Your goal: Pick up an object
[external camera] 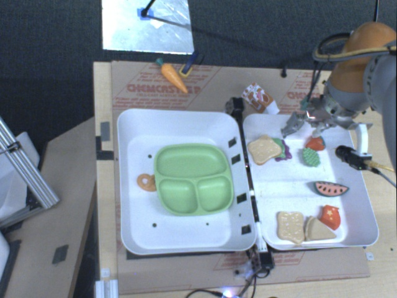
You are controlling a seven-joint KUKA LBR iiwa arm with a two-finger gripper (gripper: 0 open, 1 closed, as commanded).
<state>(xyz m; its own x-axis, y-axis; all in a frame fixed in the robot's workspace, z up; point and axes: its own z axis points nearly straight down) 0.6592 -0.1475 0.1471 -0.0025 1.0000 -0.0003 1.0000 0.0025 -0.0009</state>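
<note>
Objects sit in two white bins. Left bin (130,166): green divided tray (192,179) in the middle, small orange ring (147,182) just beside its left edge. Right bin (366,219): sandwich (265,149) top left, green piece (311,158) and red piece (315,144) near the top, watermelon slice (331,189) at right, two toast pieces (290,226) and a red strawberry-like piece (330,216) at bottom. Gripper (308,126) hangs over the right bin's top edge, fingers spread apart, nothing between them. Behind the bins: toy carrot (173,77), wrapped item (258,97)
</note>
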